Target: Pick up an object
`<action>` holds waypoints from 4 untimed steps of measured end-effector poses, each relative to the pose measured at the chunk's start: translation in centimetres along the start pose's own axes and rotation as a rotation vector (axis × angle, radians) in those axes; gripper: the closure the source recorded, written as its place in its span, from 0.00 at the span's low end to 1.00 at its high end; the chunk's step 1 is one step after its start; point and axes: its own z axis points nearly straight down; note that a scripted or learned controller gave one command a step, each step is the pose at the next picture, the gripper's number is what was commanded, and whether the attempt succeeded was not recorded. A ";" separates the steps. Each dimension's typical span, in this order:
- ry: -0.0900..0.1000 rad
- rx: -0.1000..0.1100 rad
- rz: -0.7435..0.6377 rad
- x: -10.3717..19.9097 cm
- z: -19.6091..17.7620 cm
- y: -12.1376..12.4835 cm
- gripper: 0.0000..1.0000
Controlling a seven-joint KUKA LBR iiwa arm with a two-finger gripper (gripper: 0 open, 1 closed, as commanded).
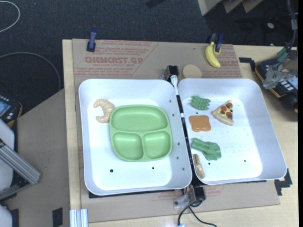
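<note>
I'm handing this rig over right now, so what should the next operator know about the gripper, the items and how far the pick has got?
Arm: at the view's far right edge, outside both bins; its gripper can't be made out.
Left bin: green divided plate, toy croissant beside its upper left corner.
Right bin: pizza slice, orange toast piece, two green leafy pieces, a small brown item at the left wall.
A banana lies on the bench behind the bins.
Done: nothing lifted.
Left: the whole pick.

Left bin: croissant (103, 109) lying just beside the green divided plate (140, 132). Right bin: pizza slice (224, 113), orange square (200, 123) & 2 green veg bits (200, 102) (207, 148), all flat.
</note>
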 end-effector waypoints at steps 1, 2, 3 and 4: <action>0.006 0.010 -0.002 6.0 1.7 -7.9 1.00; 0.005 0.009 -0.004 13.6 2.5 -11.1 1.00; -0.001 0.000 0.005 8.6 -1.4 -11.7 1.00; 0.004 0.007 -0.003 13.4 0.1 -12.2 1.00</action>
